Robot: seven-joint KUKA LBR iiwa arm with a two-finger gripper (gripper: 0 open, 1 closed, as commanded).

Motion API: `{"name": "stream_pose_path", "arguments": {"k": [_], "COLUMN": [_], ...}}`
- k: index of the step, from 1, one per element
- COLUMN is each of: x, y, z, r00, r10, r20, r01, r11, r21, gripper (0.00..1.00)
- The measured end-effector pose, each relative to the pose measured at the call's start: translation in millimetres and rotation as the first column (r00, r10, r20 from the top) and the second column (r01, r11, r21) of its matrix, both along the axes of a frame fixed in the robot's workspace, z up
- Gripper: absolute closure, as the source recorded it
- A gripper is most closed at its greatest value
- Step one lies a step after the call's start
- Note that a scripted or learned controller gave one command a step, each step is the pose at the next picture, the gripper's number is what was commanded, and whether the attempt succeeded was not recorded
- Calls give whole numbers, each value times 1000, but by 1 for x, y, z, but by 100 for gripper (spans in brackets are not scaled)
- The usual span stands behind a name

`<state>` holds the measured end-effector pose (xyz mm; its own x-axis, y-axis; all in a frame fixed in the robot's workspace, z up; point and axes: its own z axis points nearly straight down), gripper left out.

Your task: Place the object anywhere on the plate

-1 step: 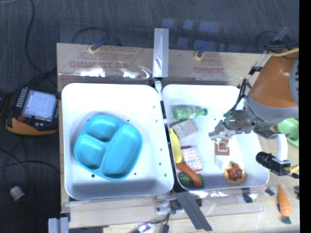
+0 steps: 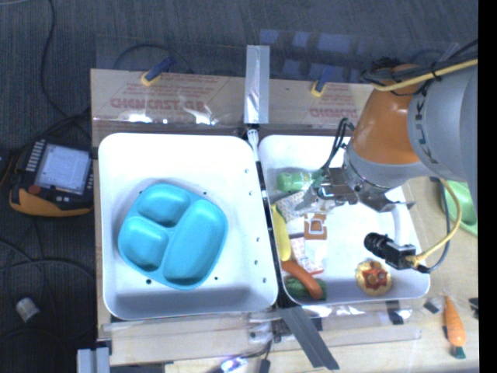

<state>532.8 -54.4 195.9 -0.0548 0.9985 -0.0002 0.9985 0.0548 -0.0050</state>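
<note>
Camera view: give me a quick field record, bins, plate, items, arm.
left bin: holds a blue plate with three compartments, nothing on it
right bin: holds the loose items
items: green object at the far end; banana along the left wall; white and orange packet in the middle; carrot at the near left; red and yellow fruit at the near right
arm: over the right bin's far end
gripper: beside the green object; grasp not discernible
task status: nothing placed yet
</note>
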Motion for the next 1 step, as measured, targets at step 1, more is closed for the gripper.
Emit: {"name": "stream_pose_path", "arguments": {"k": [1], "x": [-1], "y": [59], "z": [-13], "r00": [987], "r10": [159], "r20": [1], "r01": [-159], "r11": [987], "r21": [-2], "gripper": [100]}}
